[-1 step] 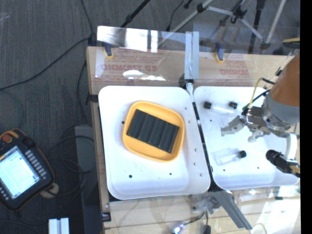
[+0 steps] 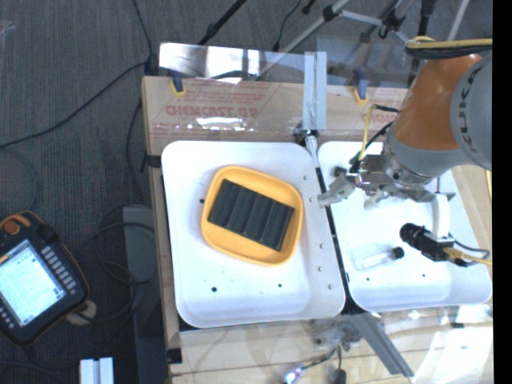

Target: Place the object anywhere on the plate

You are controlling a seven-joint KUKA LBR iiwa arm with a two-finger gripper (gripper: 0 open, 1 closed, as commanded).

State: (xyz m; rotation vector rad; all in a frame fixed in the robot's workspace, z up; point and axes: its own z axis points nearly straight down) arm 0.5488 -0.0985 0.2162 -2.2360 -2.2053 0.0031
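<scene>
A yellow plate [image 2: 253,214] with a dark ridged centre lies in the left bin [image 2: 188,282]. A small clear tube with a black cap [image 2: 378,256] lies flat on the floor of the right bin [image 2: 416,290], towards its near side. My gripper [image 2: 362,184] hangs over the far left part of the right bin, close to the divider between the bins. It is up and to the left of the tube and apart from it. The wrist's body hides what is under the gripper.
A black cylindrical part with a cable [image 2: 424,241] juts from the arm just right of the tube. A clear upright panel [image 2: 314,94] stands behind the bins. A teach pendant [image 2: 32,274] lies on the floor at left.
</scene>
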